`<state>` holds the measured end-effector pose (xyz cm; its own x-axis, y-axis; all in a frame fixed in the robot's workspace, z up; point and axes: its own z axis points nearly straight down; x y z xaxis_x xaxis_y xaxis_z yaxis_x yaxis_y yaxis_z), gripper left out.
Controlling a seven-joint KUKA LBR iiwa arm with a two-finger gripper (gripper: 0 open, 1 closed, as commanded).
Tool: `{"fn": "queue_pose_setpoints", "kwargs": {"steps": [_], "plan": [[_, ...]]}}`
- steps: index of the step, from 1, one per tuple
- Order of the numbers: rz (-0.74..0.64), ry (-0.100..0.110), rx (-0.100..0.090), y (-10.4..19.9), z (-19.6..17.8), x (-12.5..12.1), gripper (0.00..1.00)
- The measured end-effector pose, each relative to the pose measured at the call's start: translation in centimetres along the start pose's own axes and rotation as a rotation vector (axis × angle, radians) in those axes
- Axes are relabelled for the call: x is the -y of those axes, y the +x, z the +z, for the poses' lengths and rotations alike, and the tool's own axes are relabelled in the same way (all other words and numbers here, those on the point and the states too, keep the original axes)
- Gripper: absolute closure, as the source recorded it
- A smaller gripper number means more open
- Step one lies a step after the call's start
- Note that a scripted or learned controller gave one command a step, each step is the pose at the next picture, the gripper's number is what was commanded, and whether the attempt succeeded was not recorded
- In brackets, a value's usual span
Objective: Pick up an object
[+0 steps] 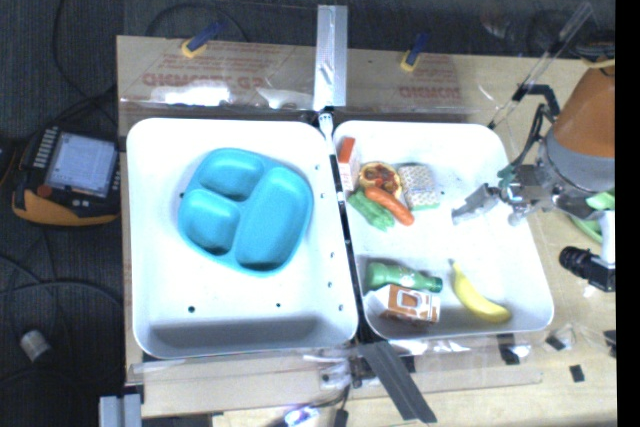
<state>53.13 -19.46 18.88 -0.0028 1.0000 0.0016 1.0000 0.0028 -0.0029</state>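
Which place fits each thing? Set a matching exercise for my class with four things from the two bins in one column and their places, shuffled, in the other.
Things:
1. blue divided plate
2. banana
3. carrot
4. green bottle

Places:
A. right bin, front right corner
B. left bin, middle
C. right bin, front left part
D. right bin, back left part

Pairs: 1-B, 2-A, 3-D, 4-C

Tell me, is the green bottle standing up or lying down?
Lying down. The green bottle rests on its side on the right bin's floor, beside the banana.
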Motion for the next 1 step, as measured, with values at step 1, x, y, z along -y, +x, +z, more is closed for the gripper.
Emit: {"fn": "queue_pose_setpoints", "kwargs": {"steps": [1], "plan": [[-0.289,-0.01,0.007,4.89,9.92,-4.33,0.0]]}}
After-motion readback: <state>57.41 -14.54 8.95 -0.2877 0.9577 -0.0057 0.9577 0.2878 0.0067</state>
